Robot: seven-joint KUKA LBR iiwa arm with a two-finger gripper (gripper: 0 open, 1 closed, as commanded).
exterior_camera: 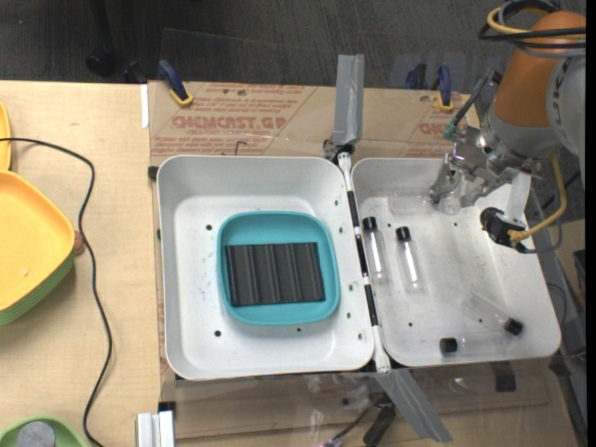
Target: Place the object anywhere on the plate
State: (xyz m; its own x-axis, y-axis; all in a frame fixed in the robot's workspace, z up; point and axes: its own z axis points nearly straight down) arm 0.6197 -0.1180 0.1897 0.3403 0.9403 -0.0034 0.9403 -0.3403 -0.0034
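A teal plate point(277, 269) with a dark ridged centre lies in the left white bin point(186, 250). In the right bin point(438, 296) lie clear tubes with black caps: one point(373, 248) by the left wall, one point(408, 255) beside it, and a third point(494, 313) near the front right corner. A small black cap point(448, 345) sits alone by the front rim. My gripper point(451, 192) hangs low over the back of the right bin, right of the two tubes and apart from them. Glare and clear plastic around its tip hide whether anything is in it.
A divider post point(349, 101) rises between the bins at the back. Cardboard point(242, 119) with clamps lies behind them. Yellow dishes point(28, 240) and a black cable point(93, 277) are on the wooden bench at left. A black-and-yellow cable point(507, 226) hangs from the wrist.
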